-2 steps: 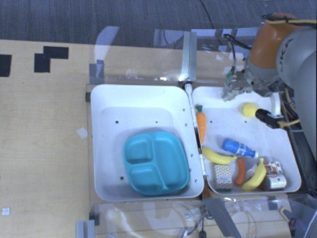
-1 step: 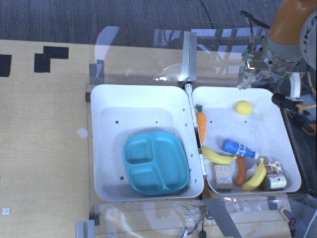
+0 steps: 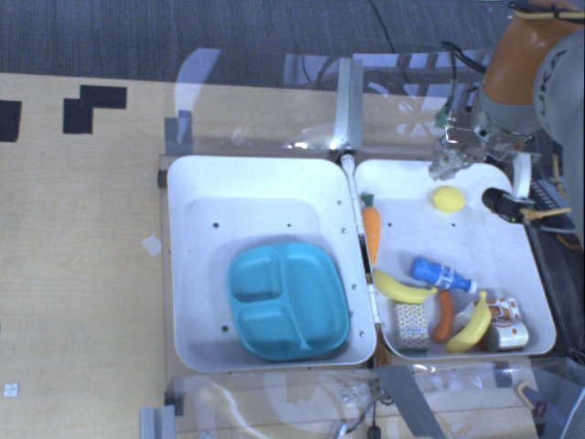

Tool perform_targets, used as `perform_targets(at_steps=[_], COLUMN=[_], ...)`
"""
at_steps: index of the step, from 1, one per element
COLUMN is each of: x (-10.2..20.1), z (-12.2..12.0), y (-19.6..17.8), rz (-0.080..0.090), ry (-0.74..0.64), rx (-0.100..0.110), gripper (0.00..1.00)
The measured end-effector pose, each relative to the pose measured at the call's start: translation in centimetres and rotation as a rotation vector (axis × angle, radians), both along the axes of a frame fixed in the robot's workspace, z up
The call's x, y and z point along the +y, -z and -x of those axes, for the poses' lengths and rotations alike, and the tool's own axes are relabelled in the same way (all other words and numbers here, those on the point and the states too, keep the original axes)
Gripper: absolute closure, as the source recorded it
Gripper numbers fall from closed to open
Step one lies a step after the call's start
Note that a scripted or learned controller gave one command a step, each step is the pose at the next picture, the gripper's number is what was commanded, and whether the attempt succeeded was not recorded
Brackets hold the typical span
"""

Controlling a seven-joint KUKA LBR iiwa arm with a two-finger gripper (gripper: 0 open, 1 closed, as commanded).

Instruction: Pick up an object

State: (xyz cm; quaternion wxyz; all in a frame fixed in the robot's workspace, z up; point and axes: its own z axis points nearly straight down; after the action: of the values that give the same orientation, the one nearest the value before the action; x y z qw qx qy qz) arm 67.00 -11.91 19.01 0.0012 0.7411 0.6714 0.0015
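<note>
While poised at the upper right of the frame, gripper [image 3: 451, 161] over the far edge of the right bin [image 3: 539, 286], nothing between its fingers; jaw state cannot be told. Just below it, yellow lemon [image 3: 448, 199]. Along the bin's left wall, carrot [image 3: 371, 231]. Lower down, two bananas [image 3: 402, 288], blue bottle [image 3: 441, 274], sausage [image 3: 443, 315]. Left bin [image 3: 196, 208] bearing teal divided plate [image 3: 288, 300].
</note>
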Motion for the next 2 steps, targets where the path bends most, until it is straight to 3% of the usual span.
perform_targets(at_steps=[1, 2], x=[3.5, 5.6], z=[5.2, 9.4], y=[-8.6, -14.7], rz=[-0.001, -0.001], ry=[0.243, 0.340], rx=[-0.002, -0.002], gripper=[1.00, 1.00])
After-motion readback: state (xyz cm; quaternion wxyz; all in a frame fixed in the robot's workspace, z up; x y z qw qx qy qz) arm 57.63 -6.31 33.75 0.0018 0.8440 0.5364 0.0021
